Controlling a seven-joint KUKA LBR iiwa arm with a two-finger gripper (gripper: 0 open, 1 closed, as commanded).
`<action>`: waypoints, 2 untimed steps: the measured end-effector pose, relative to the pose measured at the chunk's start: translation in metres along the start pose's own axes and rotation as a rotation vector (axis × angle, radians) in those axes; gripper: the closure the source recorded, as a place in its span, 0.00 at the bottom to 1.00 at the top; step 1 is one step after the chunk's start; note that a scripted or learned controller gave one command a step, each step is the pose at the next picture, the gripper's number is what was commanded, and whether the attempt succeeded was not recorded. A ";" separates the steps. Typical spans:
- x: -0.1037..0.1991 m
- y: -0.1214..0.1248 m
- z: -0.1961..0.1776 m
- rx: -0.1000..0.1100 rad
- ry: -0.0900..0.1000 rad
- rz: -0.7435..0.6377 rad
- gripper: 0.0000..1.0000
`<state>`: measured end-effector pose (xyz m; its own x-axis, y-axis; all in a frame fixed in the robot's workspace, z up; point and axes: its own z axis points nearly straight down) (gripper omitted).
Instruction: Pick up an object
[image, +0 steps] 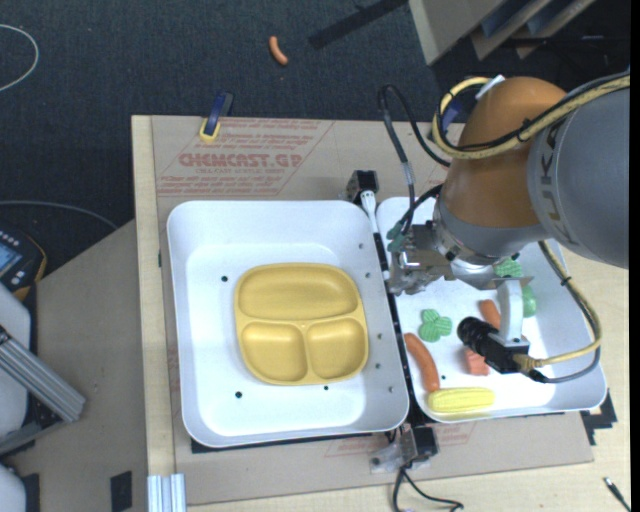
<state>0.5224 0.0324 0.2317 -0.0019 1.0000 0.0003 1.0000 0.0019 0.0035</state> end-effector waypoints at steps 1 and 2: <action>-0.007 0.014 0.011 0.001 -0.002 0.003 1.00; 0.007 0.015 0.002 0.001 0.000 0.000 1.00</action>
